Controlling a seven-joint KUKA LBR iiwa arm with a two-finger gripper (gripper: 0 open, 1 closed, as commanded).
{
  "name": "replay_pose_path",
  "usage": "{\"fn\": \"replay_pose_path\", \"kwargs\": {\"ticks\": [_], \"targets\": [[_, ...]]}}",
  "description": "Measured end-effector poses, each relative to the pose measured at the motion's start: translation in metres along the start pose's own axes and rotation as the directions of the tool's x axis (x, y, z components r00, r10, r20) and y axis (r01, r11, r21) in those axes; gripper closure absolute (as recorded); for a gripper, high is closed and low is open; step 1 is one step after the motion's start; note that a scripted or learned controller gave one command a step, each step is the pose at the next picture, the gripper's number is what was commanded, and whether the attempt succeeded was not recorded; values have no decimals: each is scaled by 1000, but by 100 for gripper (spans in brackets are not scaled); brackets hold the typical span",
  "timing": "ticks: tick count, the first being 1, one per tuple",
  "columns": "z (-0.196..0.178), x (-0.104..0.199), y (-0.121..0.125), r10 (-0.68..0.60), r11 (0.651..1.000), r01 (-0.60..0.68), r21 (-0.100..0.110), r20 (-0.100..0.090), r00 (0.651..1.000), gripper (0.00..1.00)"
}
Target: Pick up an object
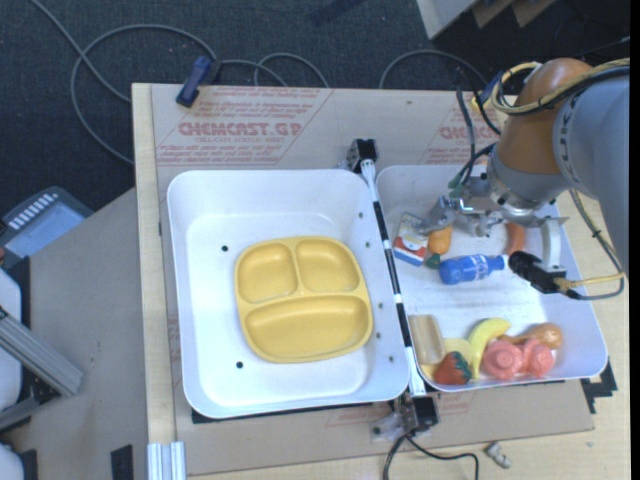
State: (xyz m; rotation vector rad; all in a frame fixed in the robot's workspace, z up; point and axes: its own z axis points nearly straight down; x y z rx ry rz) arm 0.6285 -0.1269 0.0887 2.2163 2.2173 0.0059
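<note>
My gripper (466, 214) hangs low over the far part of the right bin (592, 340), under the orange-banded wrist. Just to its left lies a small orange piece (439, 238), and below that a blue bottle (470, 268) lies on its side. A red and white flat item (410, 248) rests by the bin's left wall. Nothing can be seen held in the gripper. A reddish-orange stick (515, 236) lies just right of the gripper, partly hidden by the arm.
Near the right bin's front sit a yellow banana (484, 334), a pink toy (522, 354), a strawberry (454, 367) and a tan block (427, 338). The left bin (200, 218) holds a yellow divided plate (300, 298). A black cable end (536, 271) hangs off the arm.
</note>
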Motion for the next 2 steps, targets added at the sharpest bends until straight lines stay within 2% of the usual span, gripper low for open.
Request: {"fn": "replay_pose_path", "kwargs": {"ticks": [1, 2], "targets": [[-10, 1, 0, -1, 1000, 1, -2, 0, 1000, 100], [-97, 68, 7, -1, 1000, 1, 4, -3, 1000, 100]]}}
